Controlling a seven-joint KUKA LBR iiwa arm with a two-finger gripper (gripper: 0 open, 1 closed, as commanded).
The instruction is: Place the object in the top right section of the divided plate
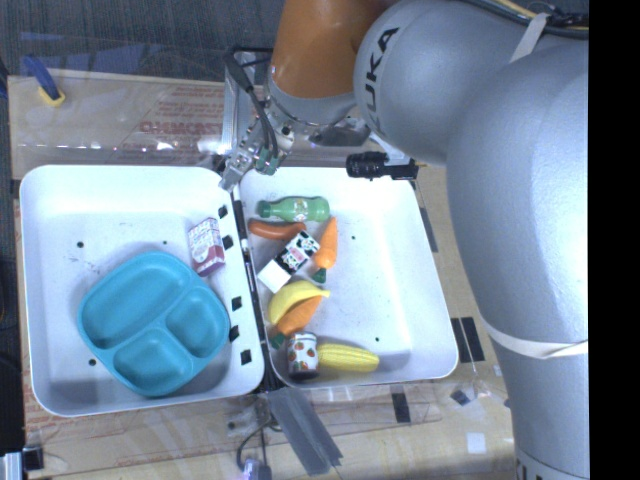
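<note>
The big grey arm [500, 168] is nearest the camera, sweeping in from the right and covering much of that side, with its orange band [315, 33] sitting above the wrist. The claw [250, 158] hangs over the top edge of the bins, right above the seam where the two meet — whether it is wide or narrow I cannot tell, as the tips are small and blurred, and nothing is seen between them.

Taking the blue divided plate [150, 333] as the landmark: it lies in the left bin [60, 198], towards that bin's lower part, and its sections are bare. Just beyond the plate's upper right corner stands a small red and white carton [206, 245], close to the wall between the bins.

All else lies to the right of the plate, in the right bin [400, 268], bunched along its left side. Farthest up from the plate is a green bottle [293, 209], with a sausage [275, 230] just below it. An upright carrot [327, 245] stands beside a black and white carton [293, 255]. Lower down — level with the plate — a banana [297, 294] rests on an orange piece [293, 317], then come a small can [302, 354] and a corn cob [345, 358] at the bin's lower edge
</note>
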